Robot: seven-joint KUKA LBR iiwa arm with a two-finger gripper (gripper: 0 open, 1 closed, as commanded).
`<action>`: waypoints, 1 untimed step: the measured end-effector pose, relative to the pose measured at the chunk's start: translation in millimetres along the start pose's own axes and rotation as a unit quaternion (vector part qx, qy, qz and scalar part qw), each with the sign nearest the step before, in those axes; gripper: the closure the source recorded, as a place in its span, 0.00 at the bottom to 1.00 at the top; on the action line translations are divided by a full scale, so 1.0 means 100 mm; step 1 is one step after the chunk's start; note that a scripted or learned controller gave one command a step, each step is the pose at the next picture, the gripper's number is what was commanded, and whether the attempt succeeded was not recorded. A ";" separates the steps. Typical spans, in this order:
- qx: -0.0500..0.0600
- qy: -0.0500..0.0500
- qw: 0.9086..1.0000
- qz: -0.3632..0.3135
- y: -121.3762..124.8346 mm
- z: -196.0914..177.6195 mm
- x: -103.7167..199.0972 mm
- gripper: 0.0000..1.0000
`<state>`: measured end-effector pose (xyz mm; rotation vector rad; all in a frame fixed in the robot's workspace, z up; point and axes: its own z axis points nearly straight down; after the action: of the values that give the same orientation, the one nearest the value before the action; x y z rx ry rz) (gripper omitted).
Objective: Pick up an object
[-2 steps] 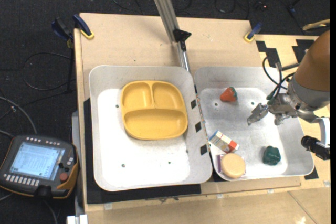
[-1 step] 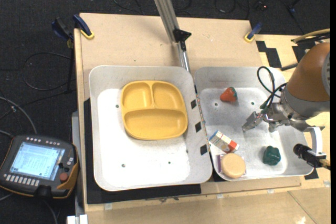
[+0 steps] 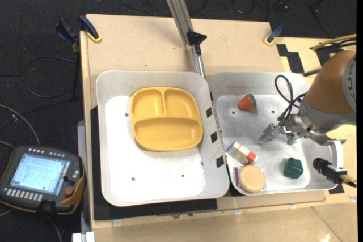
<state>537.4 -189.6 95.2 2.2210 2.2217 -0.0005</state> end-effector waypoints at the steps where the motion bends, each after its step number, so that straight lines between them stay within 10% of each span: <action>1: -0.002 0.000 1.000 0.000 0.01 -0.11 0.00 1.00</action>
<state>538.3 -189.6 106.3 2.2184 2.2200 0.0025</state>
